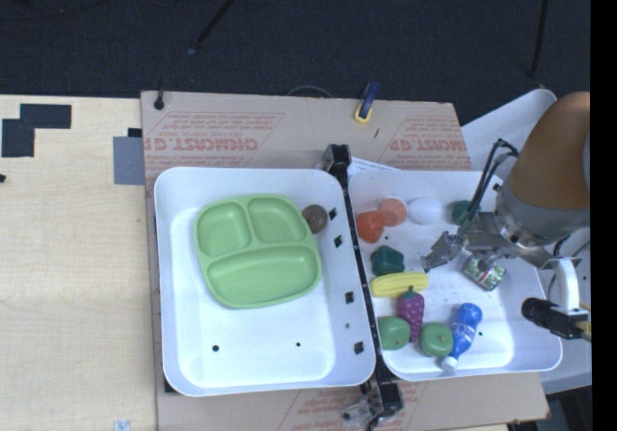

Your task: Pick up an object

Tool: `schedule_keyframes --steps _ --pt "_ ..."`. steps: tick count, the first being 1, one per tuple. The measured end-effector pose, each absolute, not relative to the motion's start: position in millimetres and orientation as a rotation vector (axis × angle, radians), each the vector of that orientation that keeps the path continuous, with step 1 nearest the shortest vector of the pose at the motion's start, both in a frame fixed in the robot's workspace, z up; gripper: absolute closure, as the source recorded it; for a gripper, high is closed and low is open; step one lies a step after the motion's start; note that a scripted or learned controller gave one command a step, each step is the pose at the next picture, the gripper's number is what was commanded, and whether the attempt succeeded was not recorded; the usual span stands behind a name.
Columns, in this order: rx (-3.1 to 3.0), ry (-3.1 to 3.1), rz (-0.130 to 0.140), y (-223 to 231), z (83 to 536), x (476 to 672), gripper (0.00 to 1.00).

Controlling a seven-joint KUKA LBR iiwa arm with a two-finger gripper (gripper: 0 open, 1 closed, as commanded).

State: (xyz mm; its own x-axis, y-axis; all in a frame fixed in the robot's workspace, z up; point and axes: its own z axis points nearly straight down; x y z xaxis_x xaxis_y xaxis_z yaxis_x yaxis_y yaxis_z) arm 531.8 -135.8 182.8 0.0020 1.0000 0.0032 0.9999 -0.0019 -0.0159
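The gripper [445,254] hangs low in the right bin [535,347], its fingers spread apart with nothing between them. Just below and left of it lies the yellow banana [399,284], touching the purple grapes [412,311]. A dark green toy [388,259] sits just left of the gripper.

The right bin [525,354] holds small toys: an orange-red piece [370,225] and a peach one [392,211] at ten o'clock, a white ball [422,210] at eleven, a yellow banana [399,283] lying flat near centre, purple grapes [412,310] and a blue bottle [462,329] at six.
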Motion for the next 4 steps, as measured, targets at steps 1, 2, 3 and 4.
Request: schedule_keyframes --steps 1,2,3,4 --pt "-2.220 -2.220 0.001 -136.2 190.0 535.0 0.00" --pt "-2.215 -2.216 0.007 -133.3 126.1 530.1 0.00" --pt "-2.224 -2.226 -0.016 -131.0 94.3 535.6 0.00" --pt "-2.229 -2.223 -0.026 -131.3 107.7 537.6 1.00"
